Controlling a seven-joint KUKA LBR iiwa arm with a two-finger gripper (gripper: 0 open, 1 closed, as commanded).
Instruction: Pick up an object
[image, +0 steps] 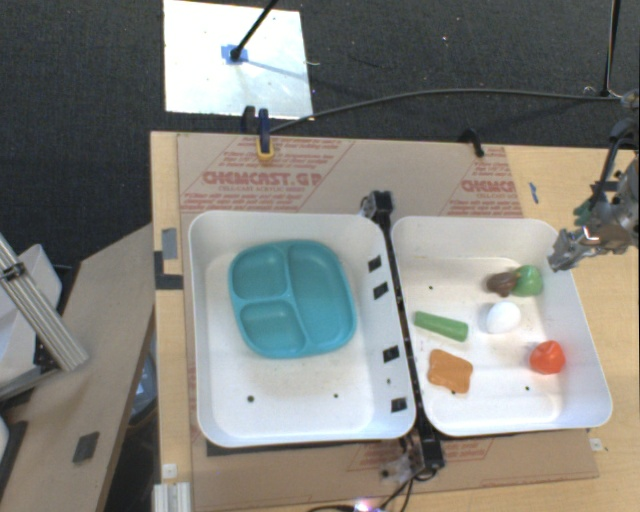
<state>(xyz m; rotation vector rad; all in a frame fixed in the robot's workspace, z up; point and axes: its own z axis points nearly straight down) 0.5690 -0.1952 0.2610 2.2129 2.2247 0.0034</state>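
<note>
Two shallow white bins are seen side by side on a table (330, 165) covered with printed brown sheeting. The left bin (215, 400) is occupied by a teal divided tray (292, 297), laid flat near the bin's middle. Five small objects are scattered in the right bin (580, 400). A white egg-shaped piece (502, 317) is taken here as the landmark: a green cylinder (441, 325) is laid just to its left, an orange flat piece (450, 370) is placed below and to its left, and a red rounded piece (547, 357) is set below and to its right. Directly above the egg, a green ball (528, 281) is found touching a brown lump (501, 283) on its left side. The claw (566, 250) is pictured at the frame's right side, up and to the right of the egg, over the right bin's far right rim and close to the green ball. Whether the claw is spread or closed cannot be told from this view, and nothing is seen gripped by it. A blue-and-yellow clamp (262, 132) is fixed at the table's far edge.
</note>
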